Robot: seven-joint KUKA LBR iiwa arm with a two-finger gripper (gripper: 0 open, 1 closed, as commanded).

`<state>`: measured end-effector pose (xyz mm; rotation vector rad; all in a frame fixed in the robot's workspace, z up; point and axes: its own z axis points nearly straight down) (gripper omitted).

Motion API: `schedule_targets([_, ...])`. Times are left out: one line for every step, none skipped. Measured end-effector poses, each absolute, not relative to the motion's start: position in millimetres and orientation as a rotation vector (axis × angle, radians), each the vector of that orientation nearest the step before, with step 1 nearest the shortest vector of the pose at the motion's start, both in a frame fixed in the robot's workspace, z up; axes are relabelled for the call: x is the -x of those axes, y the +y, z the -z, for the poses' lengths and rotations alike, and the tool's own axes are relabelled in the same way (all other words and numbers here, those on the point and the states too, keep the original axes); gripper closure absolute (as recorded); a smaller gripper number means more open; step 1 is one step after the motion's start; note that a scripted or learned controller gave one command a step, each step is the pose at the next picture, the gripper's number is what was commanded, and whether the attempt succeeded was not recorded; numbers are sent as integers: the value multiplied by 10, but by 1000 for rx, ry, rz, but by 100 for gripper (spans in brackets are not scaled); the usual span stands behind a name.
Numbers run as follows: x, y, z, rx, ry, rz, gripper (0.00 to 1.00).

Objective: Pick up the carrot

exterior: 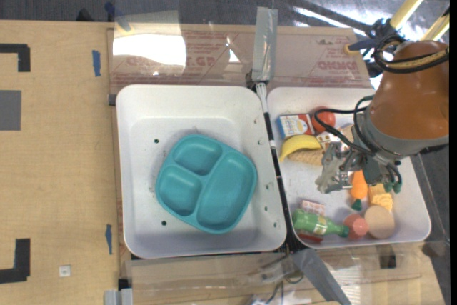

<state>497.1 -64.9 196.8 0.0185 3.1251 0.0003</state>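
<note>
Right bin [421, 225], near edge: green bottle [314, 223], pink ball [358, 226], egg [380, 221]. Mid-bin: carrot [358, 185], just right of the gripper [334, 169]; jaw state cannot be told. Beyond the gripper: banana [300, 146], blue carton [293, 125], tomato [325, 118].

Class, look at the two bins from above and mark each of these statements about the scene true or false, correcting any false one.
1. The teal divided plate lies in the left bin. True.
2. The banana lies on the plate. False: it lies in the right bin.
3. The gripper is over the right bin. True.
4. The carrot lies in the left bin. False: it is in the right bin, by the gripper.
</note>
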Motion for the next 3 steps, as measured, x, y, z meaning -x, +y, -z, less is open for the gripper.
schedule_targets([-4997, -639, -2078, -15, 3116, 1, 100])
schedule_targets([-4793, -984, -1197, 269, 3130, -1, 100])
schedule_targets([-5167, -1178, -1072, 679, 3035, 14, 100])
